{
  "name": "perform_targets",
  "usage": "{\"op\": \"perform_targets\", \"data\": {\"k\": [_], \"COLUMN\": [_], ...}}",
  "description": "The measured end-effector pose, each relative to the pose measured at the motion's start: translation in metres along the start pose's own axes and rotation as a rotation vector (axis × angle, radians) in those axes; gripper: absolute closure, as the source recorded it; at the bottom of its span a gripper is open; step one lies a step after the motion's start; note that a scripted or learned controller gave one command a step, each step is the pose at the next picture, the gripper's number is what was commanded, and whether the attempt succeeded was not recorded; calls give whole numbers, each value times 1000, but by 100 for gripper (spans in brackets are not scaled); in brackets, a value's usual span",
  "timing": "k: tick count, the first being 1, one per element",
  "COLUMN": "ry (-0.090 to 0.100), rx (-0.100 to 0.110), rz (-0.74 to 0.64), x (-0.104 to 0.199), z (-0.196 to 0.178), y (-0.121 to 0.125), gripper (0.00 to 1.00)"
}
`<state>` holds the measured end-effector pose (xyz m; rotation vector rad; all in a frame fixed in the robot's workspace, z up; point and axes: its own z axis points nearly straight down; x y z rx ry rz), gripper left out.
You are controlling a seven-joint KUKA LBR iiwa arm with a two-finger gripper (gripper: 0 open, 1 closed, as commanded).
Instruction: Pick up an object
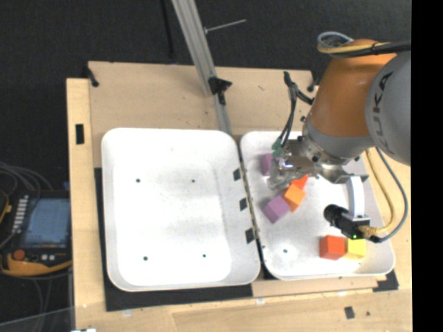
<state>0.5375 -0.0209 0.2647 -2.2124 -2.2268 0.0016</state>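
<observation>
Looking down, I count two purple foam cubes (275,208), two orange blocks (295,196), one yellow cube (356,247) in the right white bin (304,272). My hand (282,170) hovers there; grip state I cannot tell.

The arm (360,95) comes in from the right, its orange band bulking large above the wrist, grey link trailing off at the edge. The wrist points down and left, and the hand (287,173) hangs low below it, dark cables looping alongside.
</observation>
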Motion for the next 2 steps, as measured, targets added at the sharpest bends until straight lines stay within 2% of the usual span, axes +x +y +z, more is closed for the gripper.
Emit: {"op": "perform_targets", "data": {"k": [2], "ry": [-1], "rx": [-3], "rz": [0], "x": [108], "z": [28], "y": [32], "gripper": [100]}}
